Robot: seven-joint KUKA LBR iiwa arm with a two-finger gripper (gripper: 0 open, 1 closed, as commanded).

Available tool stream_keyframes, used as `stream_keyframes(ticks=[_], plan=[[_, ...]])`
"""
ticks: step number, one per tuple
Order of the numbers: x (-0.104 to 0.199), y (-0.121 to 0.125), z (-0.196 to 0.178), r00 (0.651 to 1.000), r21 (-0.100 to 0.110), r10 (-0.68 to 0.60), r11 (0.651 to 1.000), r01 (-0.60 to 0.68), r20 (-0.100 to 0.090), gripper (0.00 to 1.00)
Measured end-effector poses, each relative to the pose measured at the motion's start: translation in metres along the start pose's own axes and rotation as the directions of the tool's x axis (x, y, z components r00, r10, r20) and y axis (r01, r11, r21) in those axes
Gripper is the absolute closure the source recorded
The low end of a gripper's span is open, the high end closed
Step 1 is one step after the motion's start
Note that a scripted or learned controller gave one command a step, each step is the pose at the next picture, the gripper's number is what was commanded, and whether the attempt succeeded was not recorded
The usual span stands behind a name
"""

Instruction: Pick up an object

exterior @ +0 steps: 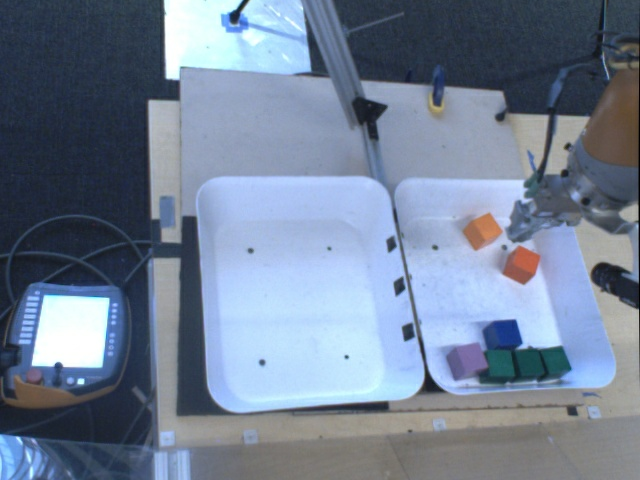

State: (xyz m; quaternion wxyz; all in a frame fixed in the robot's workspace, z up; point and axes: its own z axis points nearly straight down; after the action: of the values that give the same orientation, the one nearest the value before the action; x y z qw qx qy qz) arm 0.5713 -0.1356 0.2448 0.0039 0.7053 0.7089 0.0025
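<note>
Your gripper point(524, 224) sits right of centre in the right bin point(575, 268), between two orange cubes point(482, 230) point(521, 264). Its fingertips blur together, so their state is unclear. The arm point(610, 148) is cut off at the right edge.

Left bin point(230, 268) open; right bin's point(440, 203) near corner crowded w/ blocks point(505, 353).

A teach pendant point(62, 343) with a lit screen lies at lower left, cables looping above it. A slanted metal pole point(335, 53) crosses top centre. Perhaps a yellow clamp point(437, 90) grips the surface's point(280, 118) far edge.
</note>
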Motion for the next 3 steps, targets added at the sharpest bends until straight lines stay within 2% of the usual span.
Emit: stream_keyframes(ticks=[2, 3], plan=[[0.098, 0.034, 0.004, 1.000, 0.005, -0.005, 1.000, 0.005, -0.003, 1.00], [0.144, 0.037, 0.011, 1.000, 0.008, -0.004, 1.000, 0.004, -0.004, 1.00]])
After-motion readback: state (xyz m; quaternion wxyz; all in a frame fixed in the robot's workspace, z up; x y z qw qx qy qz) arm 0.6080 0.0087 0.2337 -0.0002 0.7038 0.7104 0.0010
